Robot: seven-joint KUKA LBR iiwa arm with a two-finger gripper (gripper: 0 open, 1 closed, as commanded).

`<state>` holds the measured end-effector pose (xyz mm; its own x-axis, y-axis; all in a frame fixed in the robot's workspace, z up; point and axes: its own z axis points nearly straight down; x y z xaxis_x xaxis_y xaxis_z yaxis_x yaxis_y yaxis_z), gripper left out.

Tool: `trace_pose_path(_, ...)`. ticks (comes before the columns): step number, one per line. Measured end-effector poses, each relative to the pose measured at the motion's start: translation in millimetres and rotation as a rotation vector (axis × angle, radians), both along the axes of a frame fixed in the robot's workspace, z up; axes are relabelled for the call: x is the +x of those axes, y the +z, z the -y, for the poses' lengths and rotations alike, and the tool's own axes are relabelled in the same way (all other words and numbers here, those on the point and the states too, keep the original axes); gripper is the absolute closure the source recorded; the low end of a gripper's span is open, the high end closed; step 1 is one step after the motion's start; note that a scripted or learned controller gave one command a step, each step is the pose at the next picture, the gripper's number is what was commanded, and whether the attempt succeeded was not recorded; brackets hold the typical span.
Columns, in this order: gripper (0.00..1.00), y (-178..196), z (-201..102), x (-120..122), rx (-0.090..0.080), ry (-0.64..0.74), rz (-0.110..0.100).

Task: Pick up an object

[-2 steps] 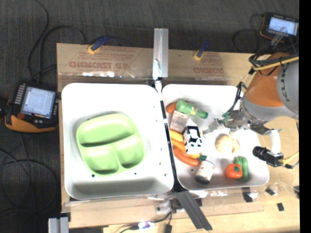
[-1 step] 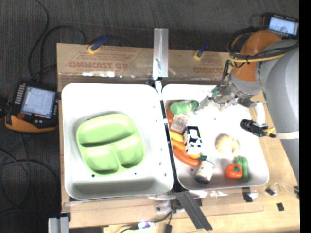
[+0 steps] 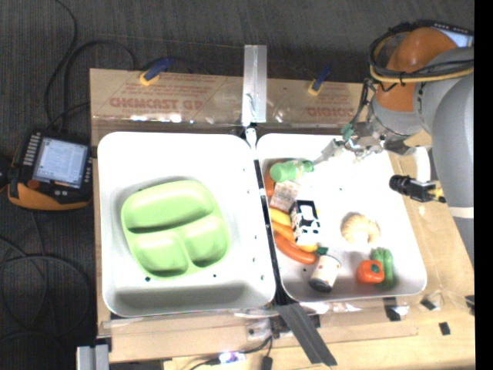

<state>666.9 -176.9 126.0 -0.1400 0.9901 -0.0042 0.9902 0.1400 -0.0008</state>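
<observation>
1. The grey arm with the orange band [image 3: 420, 52] reaches in over the upper right of the right-hand shallow white bin [image 3: 400, 222]; its tool [image 3: 350, 141] sits near the bin's upper edge, and whether it is released or clenched cannot be told.
2. Candidate objects all lie in the right-hand bin: a green bottle-like toy [image 3: 291, 169] nearest the tool, a small printed packet [image 3: 283, 197], a black-and-white patterned block [image 3: 306, 217], yellow [image 3: 281, 219] and orange [image 3: 296, 253] elongated pieces, a pale shell-shaped piece [image 3: 360, 227], a white cylinder [image 3: 325, 273], and a red-and-green pepper-like toy [image 3: 375, 268].
3. Risk, crowding: the items along the bin's left wall touch or overlap, so a descent there would likely strike a neighbour or catch two things.
4. Risk, wall: the green toy lies close to the divider, leaving little clearance on that side.
5. Risk, slip: rounded toys may roll out of a closing grip.
6. The left-hand bin [image 3: 112, 230] holds a green compartment tray [image 3: 176, 226].
</observation>
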Motion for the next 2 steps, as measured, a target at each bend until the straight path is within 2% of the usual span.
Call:
trace_pose_path(1, 0.0, -20.0, -33.7, 0.6, -0.006, 0.044, 0.002)
trace_pose_path(2, 0.0, -36.7, -53.4, -81.8, 0.0, -0.141, 0.009)
